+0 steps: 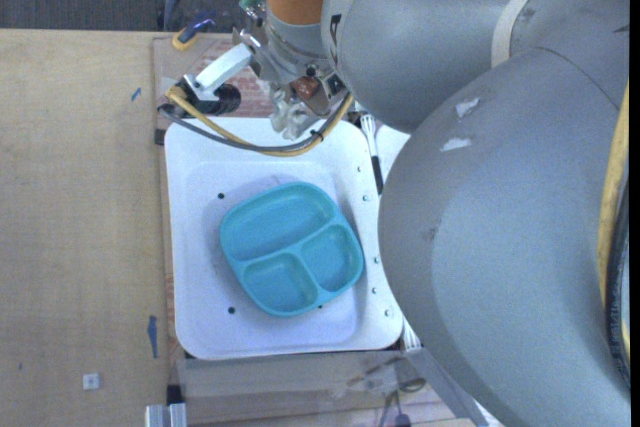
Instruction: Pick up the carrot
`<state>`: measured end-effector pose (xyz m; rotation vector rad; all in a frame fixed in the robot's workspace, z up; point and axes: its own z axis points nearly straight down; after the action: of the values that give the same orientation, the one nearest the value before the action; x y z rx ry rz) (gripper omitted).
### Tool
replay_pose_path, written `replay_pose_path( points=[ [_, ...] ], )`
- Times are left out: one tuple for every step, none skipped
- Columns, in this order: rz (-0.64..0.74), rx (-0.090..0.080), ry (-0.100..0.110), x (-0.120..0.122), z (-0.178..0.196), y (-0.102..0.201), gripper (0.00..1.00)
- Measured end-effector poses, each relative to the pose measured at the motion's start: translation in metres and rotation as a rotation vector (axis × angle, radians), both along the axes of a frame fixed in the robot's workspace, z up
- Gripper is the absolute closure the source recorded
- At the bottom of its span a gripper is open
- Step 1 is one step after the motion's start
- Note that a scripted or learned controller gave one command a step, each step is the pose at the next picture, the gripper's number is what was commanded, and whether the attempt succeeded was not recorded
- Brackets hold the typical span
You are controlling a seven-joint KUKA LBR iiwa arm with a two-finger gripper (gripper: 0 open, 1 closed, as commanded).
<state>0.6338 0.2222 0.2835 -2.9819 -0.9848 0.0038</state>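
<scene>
My gripper [289,121] hangs over the far edge of the left white bin [195,215], just beyond the blue plate. The orange band and grey wrist rise above it toward the top of the view. A small brownish spot [303,91] sits on the gripper body; I cannot tell whether it is the carrot or part of the hardware. The big grey arm covers the right side of the view and hides most of the right bin.
A light blue three-compartment plate [290,260] lies in the middle of the left bin. Yellow and black cables [215,120] loop from the wrist over the bin's far left corner. Bare wooden bench [75,215] stretches to the left.
</scene>
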Motion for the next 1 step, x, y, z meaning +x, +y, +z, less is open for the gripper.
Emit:
replay_pose_path(
  points=[
    [-0.043,0.0,0.0,0.0159,-0.1001,0.0009,1.0]
  ],
)
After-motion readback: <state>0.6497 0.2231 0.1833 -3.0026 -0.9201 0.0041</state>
